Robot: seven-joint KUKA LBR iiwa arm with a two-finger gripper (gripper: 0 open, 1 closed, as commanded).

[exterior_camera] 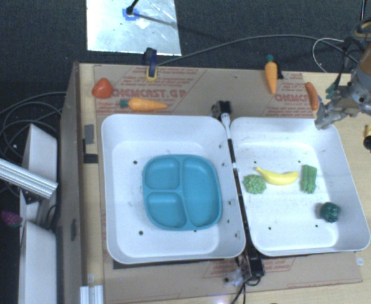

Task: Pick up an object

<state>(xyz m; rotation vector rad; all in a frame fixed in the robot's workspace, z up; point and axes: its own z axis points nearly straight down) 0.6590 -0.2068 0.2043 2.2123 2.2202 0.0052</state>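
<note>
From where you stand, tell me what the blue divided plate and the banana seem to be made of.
Blue divided plate: looks like moulded plastic with a smooth, fairly matte finish; the colour is uniform and the compartment ridges are rounded. Banana: probably a plastic or rubber toy rather than real fruit, judging by its flat, even yellow with no blemishes, though the view is too coarse to be sure.

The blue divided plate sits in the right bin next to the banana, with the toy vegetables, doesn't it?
Not quite. The camera view shows the blue divided plate alone in the left bin. The banana and the green toy vegetables lie in the right bin.
</note>
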